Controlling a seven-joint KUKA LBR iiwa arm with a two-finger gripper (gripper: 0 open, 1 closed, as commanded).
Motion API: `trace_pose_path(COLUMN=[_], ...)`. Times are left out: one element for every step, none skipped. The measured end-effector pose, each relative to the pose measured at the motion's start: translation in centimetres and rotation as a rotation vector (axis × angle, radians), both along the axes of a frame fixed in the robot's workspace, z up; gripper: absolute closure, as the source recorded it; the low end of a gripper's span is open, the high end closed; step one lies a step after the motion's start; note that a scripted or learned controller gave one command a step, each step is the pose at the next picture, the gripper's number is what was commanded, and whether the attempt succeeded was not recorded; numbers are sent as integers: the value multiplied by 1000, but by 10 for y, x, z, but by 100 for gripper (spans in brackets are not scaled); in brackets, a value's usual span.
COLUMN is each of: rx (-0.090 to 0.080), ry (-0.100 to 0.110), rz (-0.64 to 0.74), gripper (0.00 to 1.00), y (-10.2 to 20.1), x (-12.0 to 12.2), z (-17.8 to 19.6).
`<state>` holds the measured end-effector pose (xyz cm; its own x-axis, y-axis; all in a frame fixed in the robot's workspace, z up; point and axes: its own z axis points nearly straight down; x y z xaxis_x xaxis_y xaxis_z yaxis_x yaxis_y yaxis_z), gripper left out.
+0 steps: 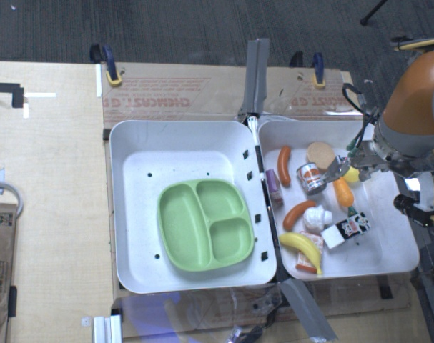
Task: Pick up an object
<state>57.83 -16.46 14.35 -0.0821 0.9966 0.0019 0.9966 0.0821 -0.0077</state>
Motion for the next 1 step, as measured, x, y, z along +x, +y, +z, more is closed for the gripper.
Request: trace_pose_path(rx=[2], ry=[-3], rz=[227], gripper=[0], y=[-42], x=[6], z=[-56])
